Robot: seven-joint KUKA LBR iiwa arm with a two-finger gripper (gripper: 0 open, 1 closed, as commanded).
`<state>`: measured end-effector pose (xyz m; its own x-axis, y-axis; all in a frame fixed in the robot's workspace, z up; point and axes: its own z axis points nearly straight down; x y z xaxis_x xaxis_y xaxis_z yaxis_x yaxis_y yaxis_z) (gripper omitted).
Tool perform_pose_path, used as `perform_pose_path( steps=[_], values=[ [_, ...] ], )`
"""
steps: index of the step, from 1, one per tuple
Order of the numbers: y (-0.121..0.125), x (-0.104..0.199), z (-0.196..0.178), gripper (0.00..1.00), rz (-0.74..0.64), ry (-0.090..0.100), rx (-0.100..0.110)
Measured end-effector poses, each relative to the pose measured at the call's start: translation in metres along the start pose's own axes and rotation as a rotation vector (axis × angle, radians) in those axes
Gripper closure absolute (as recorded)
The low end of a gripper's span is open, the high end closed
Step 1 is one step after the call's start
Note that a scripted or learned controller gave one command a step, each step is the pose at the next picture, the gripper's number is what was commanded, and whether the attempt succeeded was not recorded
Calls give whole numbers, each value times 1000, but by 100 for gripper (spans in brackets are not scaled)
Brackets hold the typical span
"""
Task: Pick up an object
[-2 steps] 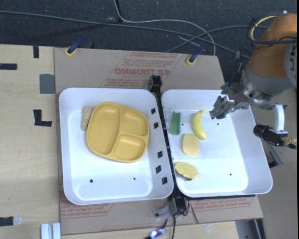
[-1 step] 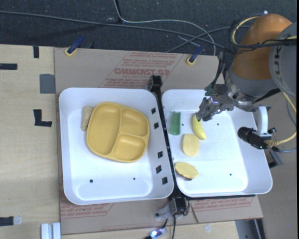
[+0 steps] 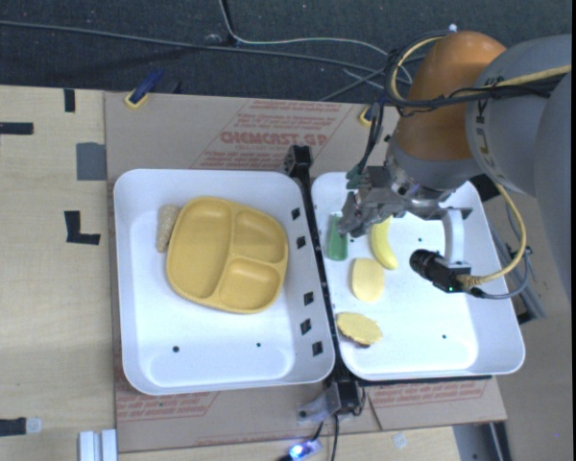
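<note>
Hovering over the right bin (image 3: 490, 353), arm (image 3: 461, 104) has its gripper (image 3: 357, 214) low at the bin's 10 o'clock; can't tell its state. Left bin (image 3: 134, 257) holds a yellow divided plate (image 3: 226, 254). Nearest target: green object (image 3: 337, 241), just below the gripper, beside a banana piece (image 3: 382, 248). Looks light, rigid, slick; pinch across the narrow sides.
</note>
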<state>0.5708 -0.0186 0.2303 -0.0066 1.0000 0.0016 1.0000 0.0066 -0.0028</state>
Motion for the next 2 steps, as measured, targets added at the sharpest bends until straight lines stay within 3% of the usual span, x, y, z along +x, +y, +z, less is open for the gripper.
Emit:
perform_pose_path(
  steps=[1, 2],
  values=[
    [7, 57, 10, 100, 0, -1, -1],
    [-6, 107, 11, 100, 0, 0, 0]
  ],
)
